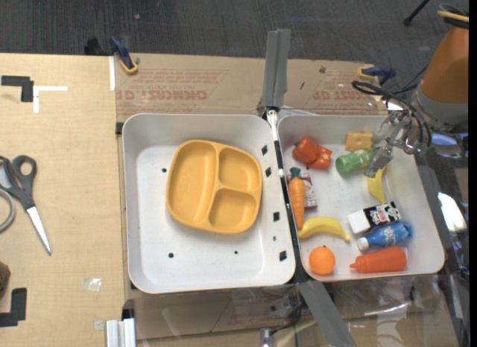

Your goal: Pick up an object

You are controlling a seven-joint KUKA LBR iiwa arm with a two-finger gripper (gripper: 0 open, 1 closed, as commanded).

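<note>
- Camera view from above the bench puts the gripper [387,144] inside the right bin [428,211], near its back right corner.
- Its fingers [381,156] point down and left; how far apart they are I cannot tell, and nothing shows between them.
- Nearest thing is the green bottle [353,162], lying on its side just left of the fingertips, its long axis roughly left to right.
- A yellow piece [377,186] lies just below the gripper, a tan block [358,141] to its upper left.
- To my eye, a short move left and down would reach the bottle.
- Closing across its narrow width looks best.
</note>
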